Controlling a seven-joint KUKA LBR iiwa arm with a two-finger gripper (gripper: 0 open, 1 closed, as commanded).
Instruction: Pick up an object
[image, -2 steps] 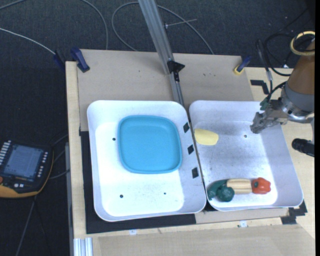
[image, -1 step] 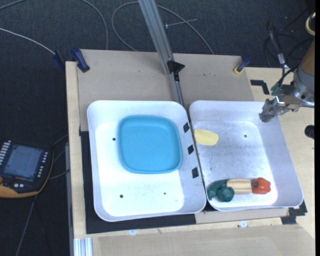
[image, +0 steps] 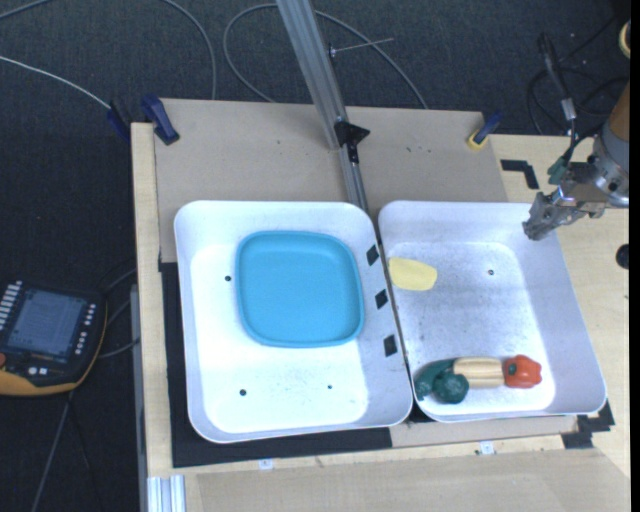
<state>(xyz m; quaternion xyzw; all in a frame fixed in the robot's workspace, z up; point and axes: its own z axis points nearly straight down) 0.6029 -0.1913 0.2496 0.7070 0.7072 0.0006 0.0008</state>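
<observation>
In the right bin (image: 560, 290) lie a pale yellow piece (image: 412, 274) near its left wall and, along the front wall, a dark green lump (image: 443, 384), a tan cylinder (image: 478, 372) and a red piece (image: 522, 372) in a row. My gripper (image: 545, 217) hangs at the bin's far right corner, well away from all of them, with nothing visibly between its fingers.
The left bin (image: 205, 330) holds a blue square plate (image: 299, 288). A metal rail (image: 320, 70) slants down to the seam between the bins. Blue and yellow clamps sit on the board's back edge. A handheld pendant (image: 45, 335) lies off the bench at left.
</observation>
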